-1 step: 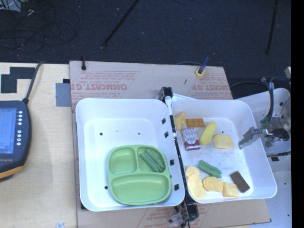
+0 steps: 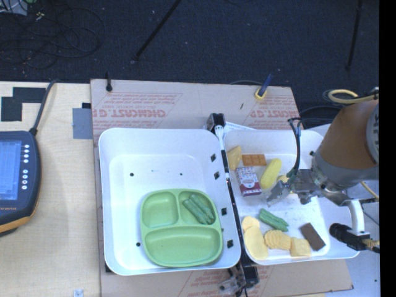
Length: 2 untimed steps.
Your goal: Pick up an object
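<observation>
While our gripper (image 2: 276, 192) hovers beside the banana (image 2: 270, 173), jaws unreadable to us, we risk nudging it against the red carton (image 2: 249, 180) and missing.

Bench (image 2: 62, 240) — cardboard sheet (image 2: 185, 104), two white bins (image 2: 117, 147) atop.

Fixed overhead cam, slanted, both bins (image 2: 117, 166).
</observation>
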Tool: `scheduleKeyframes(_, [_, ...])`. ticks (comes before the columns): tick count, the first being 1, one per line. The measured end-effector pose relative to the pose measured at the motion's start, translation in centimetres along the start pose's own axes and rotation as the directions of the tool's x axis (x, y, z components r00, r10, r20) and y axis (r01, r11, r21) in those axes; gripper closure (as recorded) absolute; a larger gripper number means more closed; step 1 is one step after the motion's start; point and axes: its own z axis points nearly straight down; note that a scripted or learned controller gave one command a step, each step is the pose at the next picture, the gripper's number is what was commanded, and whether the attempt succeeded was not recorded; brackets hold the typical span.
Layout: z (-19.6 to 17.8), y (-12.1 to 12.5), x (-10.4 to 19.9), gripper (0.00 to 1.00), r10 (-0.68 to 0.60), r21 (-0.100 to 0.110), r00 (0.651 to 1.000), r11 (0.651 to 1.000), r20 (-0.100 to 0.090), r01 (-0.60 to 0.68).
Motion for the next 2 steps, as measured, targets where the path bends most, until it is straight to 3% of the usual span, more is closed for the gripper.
scheduleKeyframes(1, [6.8,6.6,1.6,0.0,0.0,-0.005,1.0,1.0,0.0,0.0])
scheduleKeyframes(2, [6.2,11.0,0.3,0.0,-0.001,-0.011,1.0,1.0,0.003,0.001])
